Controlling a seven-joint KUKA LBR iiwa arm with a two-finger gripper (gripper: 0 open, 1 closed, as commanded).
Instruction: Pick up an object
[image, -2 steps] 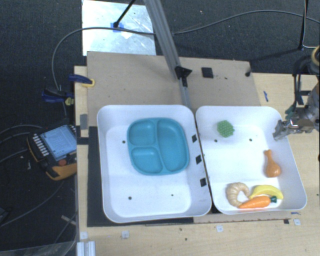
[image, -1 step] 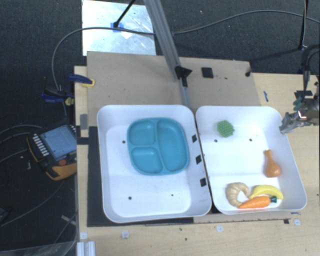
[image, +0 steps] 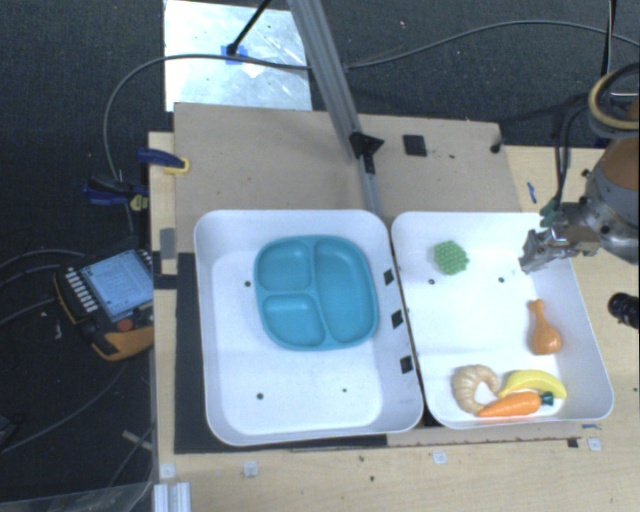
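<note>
in the left bin (image: 225, 400) sits a blue divided plate (image: 316, 292), flat and roughly central, a place to set food on rather than something i would lift. nothing else lies in that bin with it.

the right bin (image: 470, 310) holds all the small things i could pick. a green bumpy ball (image: 451, 257) rests alone toward the far left of it, well apart from the rest, so it looks the easiest to close on without bumping neighbours. along the near edge three things crowd together: a pale curled pastry (image: 473, 385), an orange carrot (image: 512, 405) and a yellow banana (image: 535, 381), touching or nearly so, which i judge makes a clean grasp there harder. an orange gourd-shaped piece (image: 543, 329) lies by itself near the right wall.

my gripper (image: 538, 251) hangs over the far right of this bin, above bare white floor, beyond the gourd piece and to the right of the green ball. nothing sits between its tips, so i carry nothing; whether it is spread or closed i cannot tell from this slant. the pick is not yet made.
</note>
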